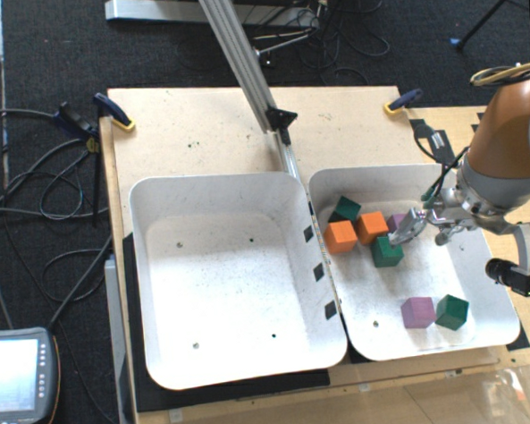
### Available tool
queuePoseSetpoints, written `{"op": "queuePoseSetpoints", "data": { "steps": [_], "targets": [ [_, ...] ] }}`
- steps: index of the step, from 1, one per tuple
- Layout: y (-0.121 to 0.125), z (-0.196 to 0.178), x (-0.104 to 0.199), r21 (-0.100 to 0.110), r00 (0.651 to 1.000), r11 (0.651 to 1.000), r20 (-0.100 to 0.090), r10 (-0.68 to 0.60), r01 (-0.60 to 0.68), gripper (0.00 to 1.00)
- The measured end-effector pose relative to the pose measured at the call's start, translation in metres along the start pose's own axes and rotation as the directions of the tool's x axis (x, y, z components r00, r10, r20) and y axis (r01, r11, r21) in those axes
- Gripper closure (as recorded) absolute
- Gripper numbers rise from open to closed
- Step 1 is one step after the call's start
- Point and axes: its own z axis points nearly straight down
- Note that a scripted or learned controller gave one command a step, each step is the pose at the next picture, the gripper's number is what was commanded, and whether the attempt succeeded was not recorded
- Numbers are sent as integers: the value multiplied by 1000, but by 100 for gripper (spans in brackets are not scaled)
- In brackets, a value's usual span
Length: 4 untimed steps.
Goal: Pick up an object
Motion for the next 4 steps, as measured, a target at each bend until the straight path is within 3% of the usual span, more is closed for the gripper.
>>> {"op": "queuePoseSetpoints", "data": {
  "steps": [1, 2, 3, 4],
  "targets": [
    [0, 44, -2, -2, 1000, 1000, 1, 0, 0, 0],
    [1, 31, -2, -8, 1000, 1000, 2, 1, -1, 100],
    [3, -33, -2, -14, 1000, 1000, 4, -3, 3, 100],
    [5, -75, -2, -13, 1000, 1000, 4, -3, 3, 100]
  ]
}}
